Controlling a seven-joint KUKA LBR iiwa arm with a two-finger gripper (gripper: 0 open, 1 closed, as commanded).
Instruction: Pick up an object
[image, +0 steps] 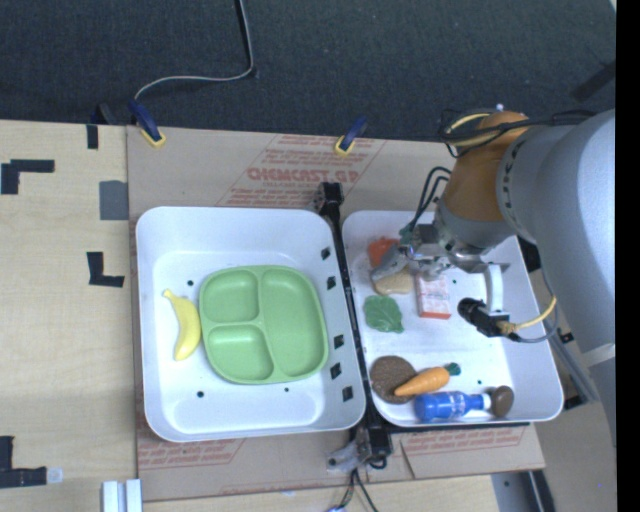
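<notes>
Grey arm (560, 190) over right bin (535, 385) | pincer (412, 262) low by tan block (393, 282) | finger state: cannot tell

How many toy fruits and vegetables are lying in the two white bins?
3 clearly: a banana in the left bin beside the green plate, a carrot and a green leaf in the right bin. Others may be hidden under the gripper.

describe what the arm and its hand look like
The arm is bulky, rounded and grey, with an orange band above the wrist. Thin black and yellow cables loop around it. The hand is a small metal and black assembly, with a black cylindrical part beside it.
</notes>
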